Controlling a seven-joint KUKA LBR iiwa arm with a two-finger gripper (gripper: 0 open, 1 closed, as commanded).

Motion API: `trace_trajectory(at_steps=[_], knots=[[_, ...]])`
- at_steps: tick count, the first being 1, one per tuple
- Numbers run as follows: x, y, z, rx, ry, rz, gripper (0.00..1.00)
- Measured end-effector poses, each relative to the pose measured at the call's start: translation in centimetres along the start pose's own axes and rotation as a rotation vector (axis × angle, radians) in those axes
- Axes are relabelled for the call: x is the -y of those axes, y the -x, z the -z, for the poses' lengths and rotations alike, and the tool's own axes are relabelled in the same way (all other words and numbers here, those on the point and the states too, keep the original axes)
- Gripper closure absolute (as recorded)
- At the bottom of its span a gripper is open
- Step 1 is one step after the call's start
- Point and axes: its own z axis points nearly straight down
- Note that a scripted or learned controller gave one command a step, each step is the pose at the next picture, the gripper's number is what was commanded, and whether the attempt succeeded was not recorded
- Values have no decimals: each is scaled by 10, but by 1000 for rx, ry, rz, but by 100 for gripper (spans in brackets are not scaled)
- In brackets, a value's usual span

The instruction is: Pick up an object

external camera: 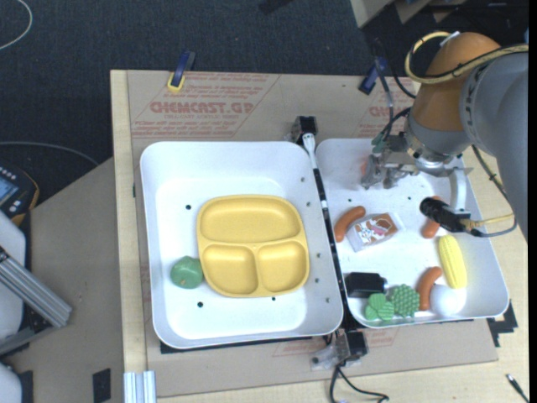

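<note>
1. Hovering over the far end of the right bin (491,305), the gripper (382,168) hangs above bare white floor, grasping nothing; whether it stands open or closed cannot be told from this slanted overhead view.
2. Nearest candidates lie just toward the camera: an orange sausage (349,222) beside a small snack packet (372,231). A clean pick likely calls for centring over the sausage, across its narrow width.
3. Crowding the bin's near end are a corn cob (452,260), green toys (393,303) and a black block (364,283).
4. Next door, the left bin (159,175) carries a yellow tray (252,245) and green ball (187,272).
</note>
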Motion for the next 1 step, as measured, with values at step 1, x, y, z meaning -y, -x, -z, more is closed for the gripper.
trace_trajectory(at_steps=[1], knots=[[1,-7,62,1,7,1,100]])
